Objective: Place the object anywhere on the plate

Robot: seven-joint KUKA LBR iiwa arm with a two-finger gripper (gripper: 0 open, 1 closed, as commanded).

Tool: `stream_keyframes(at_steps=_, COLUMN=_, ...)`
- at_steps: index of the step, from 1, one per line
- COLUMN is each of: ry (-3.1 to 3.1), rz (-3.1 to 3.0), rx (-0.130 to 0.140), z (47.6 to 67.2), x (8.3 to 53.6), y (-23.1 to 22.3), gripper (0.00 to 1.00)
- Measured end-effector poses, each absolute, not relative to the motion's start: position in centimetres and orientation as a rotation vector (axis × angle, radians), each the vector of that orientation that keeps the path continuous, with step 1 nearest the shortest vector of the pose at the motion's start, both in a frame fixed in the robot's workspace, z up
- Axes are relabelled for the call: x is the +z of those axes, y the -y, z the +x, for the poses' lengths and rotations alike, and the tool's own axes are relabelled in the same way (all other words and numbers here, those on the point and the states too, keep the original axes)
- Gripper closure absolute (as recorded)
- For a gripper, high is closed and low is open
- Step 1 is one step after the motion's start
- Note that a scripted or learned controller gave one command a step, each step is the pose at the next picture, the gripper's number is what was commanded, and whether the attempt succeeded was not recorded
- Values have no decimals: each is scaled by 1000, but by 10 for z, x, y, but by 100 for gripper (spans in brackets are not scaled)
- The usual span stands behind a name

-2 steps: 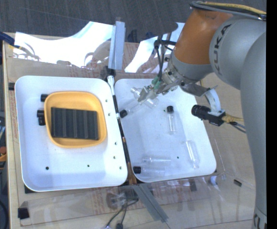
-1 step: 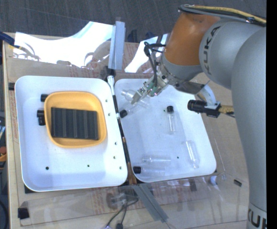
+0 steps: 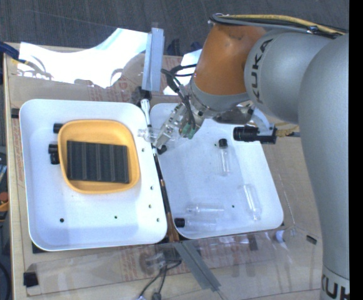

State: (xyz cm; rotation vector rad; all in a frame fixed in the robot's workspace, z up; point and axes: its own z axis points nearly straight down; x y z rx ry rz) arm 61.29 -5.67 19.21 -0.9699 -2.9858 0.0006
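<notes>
1. A grey arm (image 3: 293, 74) with an orange band reaches in from the right over two white bins.
2. The left bin (image 3: 37, 224) holds a yellow plate (image 3: 97, 133) with a dark ridged centre.
3. The right bin (image 3: 265, 192) holds clear tubes (image 3: 251, 200), the likely objects, hard to see.
4. The gripper (image 3: 162, 144) hovers at the bins' shared edge; whether its claw is apart or together cannot be told. It may collide with the rim or miss a slippery tube.
</notes>
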Motion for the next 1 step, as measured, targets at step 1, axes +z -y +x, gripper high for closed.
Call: stream_keyframes(at_steps=1, ry=2986, rz=-970, rx=1, z=613, x=192, y=57, gripper=0)
